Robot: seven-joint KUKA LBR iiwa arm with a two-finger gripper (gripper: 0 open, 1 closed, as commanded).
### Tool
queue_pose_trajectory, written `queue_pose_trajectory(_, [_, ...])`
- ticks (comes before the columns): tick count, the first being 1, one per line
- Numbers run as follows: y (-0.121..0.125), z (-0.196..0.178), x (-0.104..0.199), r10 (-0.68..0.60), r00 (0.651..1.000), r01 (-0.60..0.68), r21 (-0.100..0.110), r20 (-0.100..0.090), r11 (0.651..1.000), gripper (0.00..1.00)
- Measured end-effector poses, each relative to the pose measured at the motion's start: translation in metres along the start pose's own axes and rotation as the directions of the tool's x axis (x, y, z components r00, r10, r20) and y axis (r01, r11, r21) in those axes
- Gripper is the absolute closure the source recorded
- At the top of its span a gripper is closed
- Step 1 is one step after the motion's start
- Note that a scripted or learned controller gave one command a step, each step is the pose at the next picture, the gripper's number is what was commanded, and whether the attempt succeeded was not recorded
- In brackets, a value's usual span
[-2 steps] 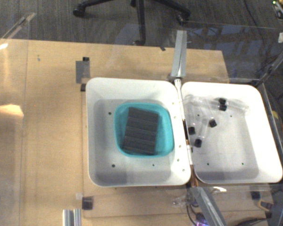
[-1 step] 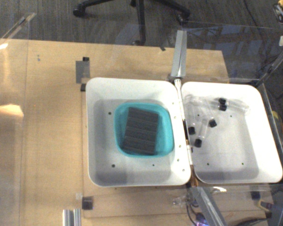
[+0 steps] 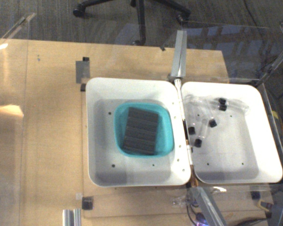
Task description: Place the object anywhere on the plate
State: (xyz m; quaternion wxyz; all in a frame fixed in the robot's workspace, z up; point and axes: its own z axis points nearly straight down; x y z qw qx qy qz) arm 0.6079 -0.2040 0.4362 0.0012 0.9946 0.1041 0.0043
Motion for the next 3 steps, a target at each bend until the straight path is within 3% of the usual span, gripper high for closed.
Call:
queue_pose_trajectory(1, [0.01, 0.001, 0.047, 0.0, 1.0, 0.0, -0.003, -0.001, 1.0, 0.0])
queue_pose_trajectory(2, [-0.002, 0.0, -0.016, 0.002, 1.0, -0.002, -0.001, 0.0, 1.0, 0.0])
queue_pose_trajectory(3, [0.009, 0.001, 0.046, -0.001, 1.0, 0.001, -0.002, 0.0, 1.0, 0.0])
